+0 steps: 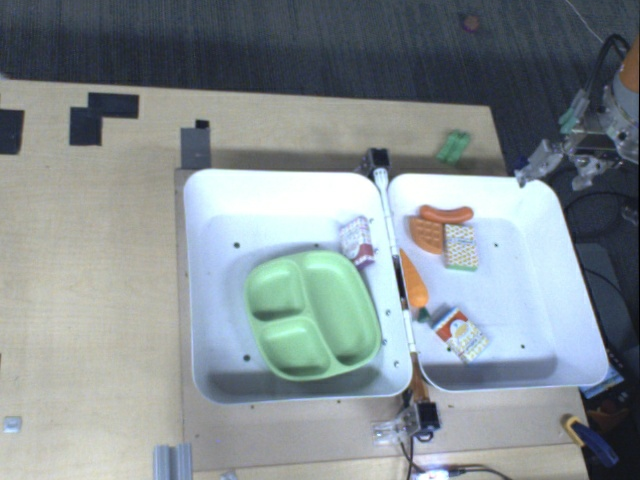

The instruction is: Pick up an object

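My gripper (560, 165) hangs at the far right, above the back right corner of the right bin (560, 298), with its fingers spread apart and nothing between them. In that bin lie a sausage (446, 213), a waffle (427, 234), a patterned cracker (460, 247), a carrot (413, 282) along the left wall and a small printed packet (461, 334). The left bin (215, 268) holds a green divided plate (311, 313) and a small red-and-white packet (356, 239).
A green item (453, 147) lies on the bench behind the right bin. Black markers (100, 116) sit on the bench at the far left. Cables and clips (415, 423) lie at the front between the bins.
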Controlling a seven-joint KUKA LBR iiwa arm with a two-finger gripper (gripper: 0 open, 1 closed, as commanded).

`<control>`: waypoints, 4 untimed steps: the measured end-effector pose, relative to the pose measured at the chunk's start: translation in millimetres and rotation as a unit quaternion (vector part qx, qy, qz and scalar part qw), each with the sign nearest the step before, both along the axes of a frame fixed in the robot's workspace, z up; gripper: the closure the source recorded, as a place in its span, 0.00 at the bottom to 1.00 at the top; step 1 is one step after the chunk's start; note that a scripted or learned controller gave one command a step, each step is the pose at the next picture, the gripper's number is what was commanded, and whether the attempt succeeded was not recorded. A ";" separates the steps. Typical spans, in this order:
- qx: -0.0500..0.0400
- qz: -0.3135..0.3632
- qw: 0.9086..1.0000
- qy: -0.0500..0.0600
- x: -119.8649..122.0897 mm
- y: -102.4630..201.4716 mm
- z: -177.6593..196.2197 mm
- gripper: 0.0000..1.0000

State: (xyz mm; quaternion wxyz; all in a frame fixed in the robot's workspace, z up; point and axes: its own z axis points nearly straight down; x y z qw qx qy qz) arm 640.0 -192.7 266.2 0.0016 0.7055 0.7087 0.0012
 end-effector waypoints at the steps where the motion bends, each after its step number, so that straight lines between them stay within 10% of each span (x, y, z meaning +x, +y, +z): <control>1: 0.001 -0.001 1.000 0.002 -41.6 42.2 -135.8 0.00; 2: 0.000 0.000 1.000 -0.005 31.4 82.7 -174.7 0.00; 3: -0.001 0.002 1.000 -0.004 31.7 82.4 -163.0 1.00; 4: 0.001 0.001 1.000 0.000 -43.3 158.0 -80.4 1.00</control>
